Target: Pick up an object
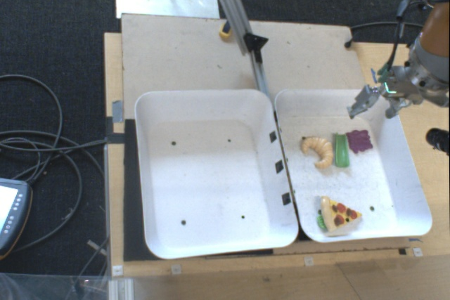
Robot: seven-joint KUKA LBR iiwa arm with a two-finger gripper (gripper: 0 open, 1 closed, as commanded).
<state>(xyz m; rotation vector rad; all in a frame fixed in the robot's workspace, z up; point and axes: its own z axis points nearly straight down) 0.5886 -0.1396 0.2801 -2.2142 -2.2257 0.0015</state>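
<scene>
From above, the bench carries two white bins side by side. The right bin [404,172] holds four small toy foods: a croissant [318,151] near its middle, a green pod [342,150] just beside the croissant on the right, a purple bunch of grapes [360,140] touching or nearly touching the pod, and a pizza slice [339,215] alone near the front edge. The gripper [378,101] hangs over the bin's back right corner; its two fingers look spread apart with nothing between them, though at this size that is hard to be sure of.

All four pieces are probably light, hard plastic and somewhat slick, so a firm pinch across a narrow part should serve. The croissant's curved body offers a waist to close on, but the pod stands close at its side. The pizza slice lies flat and low, harder to get fingers under, yet it has open floor all round. The bin's sloping right wall is near the grapes, leaving less room there. The left bin [151,151] lies beyond the shared rim.
</scene>
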